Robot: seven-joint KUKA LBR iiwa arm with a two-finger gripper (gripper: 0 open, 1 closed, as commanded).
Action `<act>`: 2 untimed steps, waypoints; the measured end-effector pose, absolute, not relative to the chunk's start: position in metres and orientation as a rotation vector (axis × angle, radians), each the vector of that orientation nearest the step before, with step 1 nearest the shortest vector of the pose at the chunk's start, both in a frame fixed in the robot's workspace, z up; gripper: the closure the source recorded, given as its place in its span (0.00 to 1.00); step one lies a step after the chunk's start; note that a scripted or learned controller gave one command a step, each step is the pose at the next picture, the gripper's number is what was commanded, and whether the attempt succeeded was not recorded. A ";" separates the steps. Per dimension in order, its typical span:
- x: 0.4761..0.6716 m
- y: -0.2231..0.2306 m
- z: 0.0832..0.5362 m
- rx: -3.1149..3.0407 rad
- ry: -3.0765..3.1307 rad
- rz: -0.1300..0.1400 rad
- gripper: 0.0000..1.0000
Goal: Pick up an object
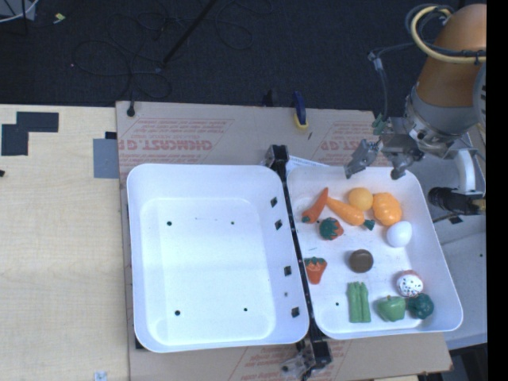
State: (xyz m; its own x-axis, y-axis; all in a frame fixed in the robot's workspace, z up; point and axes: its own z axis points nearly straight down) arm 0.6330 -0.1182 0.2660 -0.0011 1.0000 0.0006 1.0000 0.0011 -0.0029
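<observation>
My gripper (379, 163) hangs over the far rim of the right bin (444, 280), its two fingers spread apart and nothing between them. Just below it lie an orange ball (359, 198), an orange pepper (386, 209) and two carrots (344, 210). Further toward the front are a white egg (398, 233), a strawberry-like piece (330, 228), a brown round piece (360, 260), a small carrot (315, 270), a green asparagus bundle (358, 302), a green pepper (390, 309), a speckled ball (409, 284) and a dark green broccoli (421, 305).
The left bin (206, 256) lies beside the right one, joined by a black divider with clips (287, 236). Both rest on a cardboard sheet (206, 137). A blue-and-yellow clamp (299, 109) stands at the cardboard's far edge. Cables hang beside the arm.
</observation>
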 end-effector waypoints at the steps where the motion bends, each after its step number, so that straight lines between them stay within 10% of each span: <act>1: 0.645 -0.133 0.106 -2.228 -2.225 -0.006 0.00; 2: 0.594 -0.098 0.086 -2.218 -2.213 0.006 0.00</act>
